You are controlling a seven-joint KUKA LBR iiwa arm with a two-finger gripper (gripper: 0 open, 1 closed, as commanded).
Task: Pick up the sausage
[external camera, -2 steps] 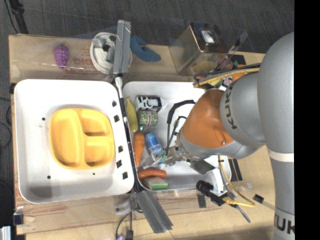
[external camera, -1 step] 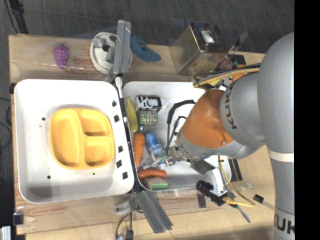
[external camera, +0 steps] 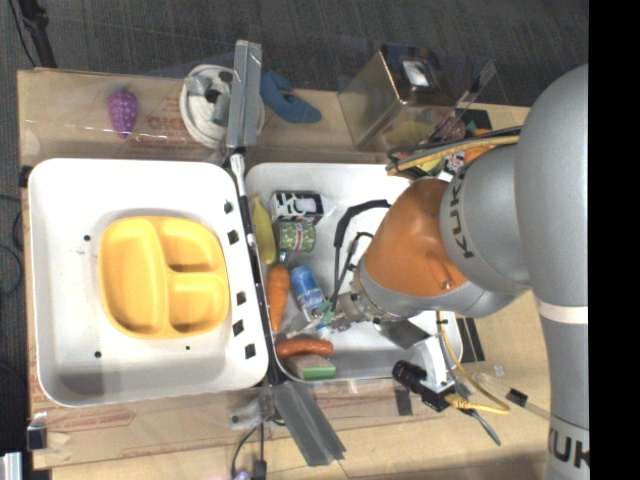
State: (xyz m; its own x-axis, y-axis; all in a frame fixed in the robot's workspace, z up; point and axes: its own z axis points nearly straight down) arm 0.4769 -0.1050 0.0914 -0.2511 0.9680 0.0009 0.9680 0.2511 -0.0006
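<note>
Fingers (external camera: 335, 318) just above sausage (external camera: 303, 347), apart

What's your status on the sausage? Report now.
Gripper down in right bin, grip state unclear. Sausage lying free at near edge, green block beside it. Carrot and blue bottle crowd close.
</note>
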